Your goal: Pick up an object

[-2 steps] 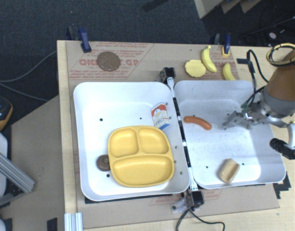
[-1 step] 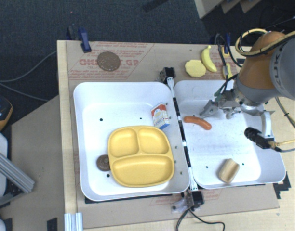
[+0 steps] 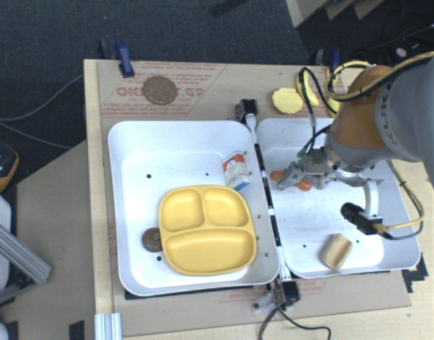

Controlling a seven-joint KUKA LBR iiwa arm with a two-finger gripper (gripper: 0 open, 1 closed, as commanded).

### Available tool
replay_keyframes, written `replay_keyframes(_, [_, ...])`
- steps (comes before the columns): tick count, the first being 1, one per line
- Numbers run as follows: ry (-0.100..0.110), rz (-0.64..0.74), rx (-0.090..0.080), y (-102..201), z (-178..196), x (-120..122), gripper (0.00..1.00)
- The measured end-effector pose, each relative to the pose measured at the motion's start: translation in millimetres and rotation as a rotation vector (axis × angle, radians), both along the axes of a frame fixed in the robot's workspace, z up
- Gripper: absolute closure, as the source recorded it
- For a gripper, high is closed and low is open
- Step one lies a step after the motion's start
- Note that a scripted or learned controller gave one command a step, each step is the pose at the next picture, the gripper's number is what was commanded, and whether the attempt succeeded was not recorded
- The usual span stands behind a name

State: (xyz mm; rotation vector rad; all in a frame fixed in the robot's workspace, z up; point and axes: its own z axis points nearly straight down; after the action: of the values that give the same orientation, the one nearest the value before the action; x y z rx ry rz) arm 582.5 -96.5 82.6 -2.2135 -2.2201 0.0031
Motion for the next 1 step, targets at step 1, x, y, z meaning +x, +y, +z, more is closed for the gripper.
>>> replay_keyframes(1, [-0.011, -0.001, -0.004, -1.0, 2.2, 39.2, 0.00])
